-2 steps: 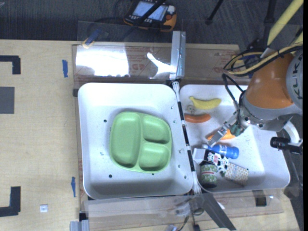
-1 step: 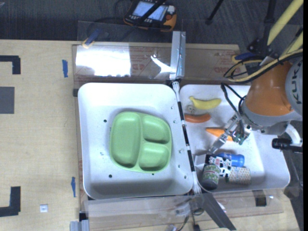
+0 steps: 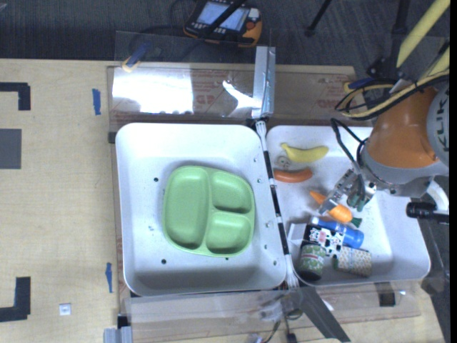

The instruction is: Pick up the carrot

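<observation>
Nearest camera: patterned cups (image 3: 335,252) and blue tube (image 3: 341,232) at front of right bin (image 3: 400,263). Just behind them, carrot (image 3: 334,207) on bin floor, orange, lying slantwise. End effector (image 3: 350,191) low over carrot's right end, at or touching it; whether it grips, cannot tell. Carrot not visibly lifted. Judgement: reach done, grasp unconfirmed, lift left. Banana (image 3: 303,151) and sausage (image 3: 293,175) further back. Green divided plate (image 3: 208,209) in left bin (image 3: 136,191).
</observation>
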Robot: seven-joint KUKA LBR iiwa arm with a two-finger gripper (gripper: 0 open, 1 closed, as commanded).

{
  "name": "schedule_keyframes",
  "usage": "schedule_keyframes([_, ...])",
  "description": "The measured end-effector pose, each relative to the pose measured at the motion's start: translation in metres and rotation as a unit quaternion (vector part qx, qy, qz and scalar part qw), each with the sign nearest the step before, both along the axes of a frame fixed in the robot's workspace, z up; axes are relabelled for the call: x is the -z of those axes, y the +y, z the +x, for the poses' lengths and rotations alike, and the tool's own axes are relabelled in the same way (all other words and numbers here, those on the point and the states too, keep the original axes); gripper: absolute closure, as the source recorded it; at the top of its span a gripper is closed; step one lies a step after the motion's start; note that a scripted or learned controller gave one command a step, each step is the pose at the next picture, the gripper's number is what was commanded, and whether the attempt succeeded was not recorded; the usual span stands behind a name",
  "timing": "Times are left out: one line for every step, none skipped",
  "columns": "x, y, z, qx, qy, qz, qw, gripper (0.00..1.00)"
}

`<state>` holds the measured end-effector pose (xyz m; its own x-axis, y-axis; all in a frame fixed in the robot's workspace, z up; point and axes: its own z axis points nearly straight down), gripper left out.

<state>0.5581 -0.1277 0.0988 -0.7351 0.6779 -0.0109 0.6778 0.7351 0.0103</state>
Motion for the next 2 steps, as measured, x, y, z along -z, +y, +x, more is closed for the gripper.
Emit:
schedule_keyframes([-0.124, 0.023, 0.051, -0.02, 0.005, -0.0004, 0.9998, 1.0])
schedule_keyframes([-0.135, 0.023, 0.052, -0.02, 0.001, -0.0008, 0.9998, 1.0])
